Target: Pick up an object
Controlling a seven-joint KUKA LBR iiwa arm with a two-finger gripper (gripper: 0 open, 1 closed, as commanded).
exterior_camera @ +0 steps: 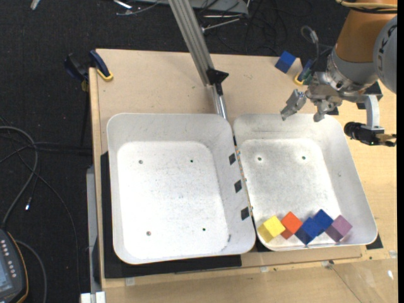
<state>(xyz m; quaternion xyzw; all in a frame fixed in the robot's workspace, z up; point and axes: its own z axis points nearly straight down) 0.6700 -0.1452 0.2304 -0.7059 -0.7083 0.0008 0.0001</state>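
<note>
Several small blocks lie along the near edge of the right bin: a yellow block, an orange block, a blue block and a purple block. My gripper hangs above the far rim of the right bin, well away from the blocks. Its two fingers stand apart with nothing between them.
The left bin sits beside the right one. Another blue block rests on the bench beyond the bins. A slanted metal pole crosses the far side and ends between the bins. A clamp sits at the bench's far left corner.
</note>
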